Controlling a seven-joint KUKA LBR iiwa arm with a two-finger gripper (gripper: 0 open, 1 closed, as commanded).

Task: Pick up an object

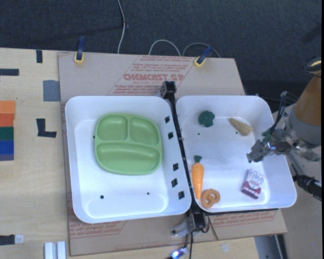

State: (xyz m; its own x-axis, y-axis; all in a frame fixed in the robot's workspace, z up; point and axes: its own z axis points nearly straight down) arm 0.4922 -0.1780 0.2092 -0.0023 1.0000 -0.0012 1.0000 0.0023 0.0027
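The right bin [270, 112] holds several small things: a dark green broccoli piece [206, 118], a tan cone [241, 125], an orange carrot [197, 178], a brown pretzel [209, 198] and a red and white packet [252, 184]. My gripper [257, 154] hangs over the bin's right side, above the packet and below the cone. It points left and down, and nothing shows between its fingers. The arm comes in from the right edge.
The left bin [75, 144] holds a green divided plate [128, 144]. A black divider strip [174, 144] runs between the bins. Coloured blocks [1, 131] lie at the far left of the bench. Cables and clamps [79, 54] sit behind the bins.
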